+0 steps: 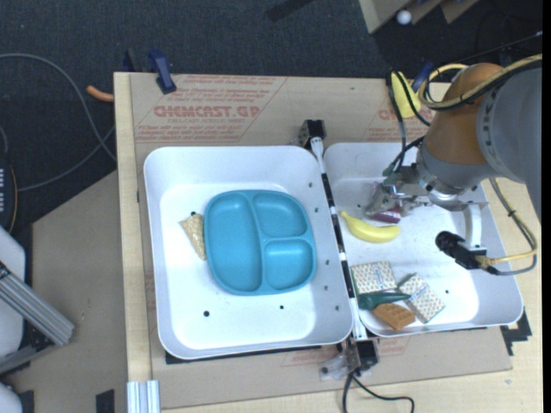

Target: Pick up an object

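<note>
End effector (pixel 389 198) sits low in the right bin (pixel 495 304), near its back-left part, just above the banana (pixel 370 228); something small and purple (pixel 386 217) lies between the two, touching or nearly touching the banana's upper side; whether the end effector is released, clenched or grasping anything I cannot tell from this slant, the wrist body hides it. I judge the banana or the purple piece is the target; to do this well I would come straight down, centred across the banana's narrow width rather than along its curve, and check for a real hold before lifting; the fruit looks smooth and rounded, so an off-centre pinch may squirt it sideways. Around it: a cluster at the bin's front, namely a patterned packet (pixel 374 276), a second packet (pixel 425 299), a green item (pixel 379 298) and a brown biscuit-like piece (pixel 395 317), well apart from the banana; the divider wall (pixel 331 222) is just beside the banana's left tip, leaving little room on that side. Left bin (pixel 172 308) holds a blue divided plate (pixel 258 239) with a cracker (pixel 195 231) at its left edge; both on the surface, out of the way.
</note>
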`<state>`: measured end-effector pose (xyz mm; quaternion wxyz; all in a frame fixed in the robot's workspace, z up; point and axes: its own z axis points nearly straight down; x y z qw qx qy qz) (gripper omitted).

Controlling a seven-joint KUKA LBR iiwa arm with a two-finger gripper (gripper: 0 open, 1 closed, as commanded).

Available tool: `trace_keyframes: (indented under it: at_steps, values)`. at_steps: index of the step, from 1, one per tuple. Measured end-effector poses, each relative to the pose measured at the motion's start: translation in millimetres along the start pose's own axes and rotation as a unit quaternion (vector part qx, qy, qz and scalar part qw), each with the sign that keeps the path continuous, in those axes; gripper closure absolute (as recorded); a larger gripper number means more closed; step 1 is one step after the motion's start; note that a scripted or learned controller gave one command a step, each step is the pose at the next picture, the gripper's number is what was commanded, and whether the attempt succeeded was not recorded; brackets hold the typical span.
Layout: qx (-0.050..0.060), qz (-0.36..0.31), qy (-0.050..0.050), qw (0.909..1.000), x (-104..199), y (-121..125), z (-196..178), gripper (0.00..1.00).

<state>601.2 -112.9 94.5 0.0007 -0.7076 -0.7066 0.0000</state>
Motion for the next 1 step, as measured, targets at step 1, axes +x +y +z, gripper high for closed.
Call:
trace_keyframes:
  at_steps: [1]
  values:
    - [-0.002, -0.001, 0.000, 1.0000, 66.4, -29.2, -136.3, 1.00]
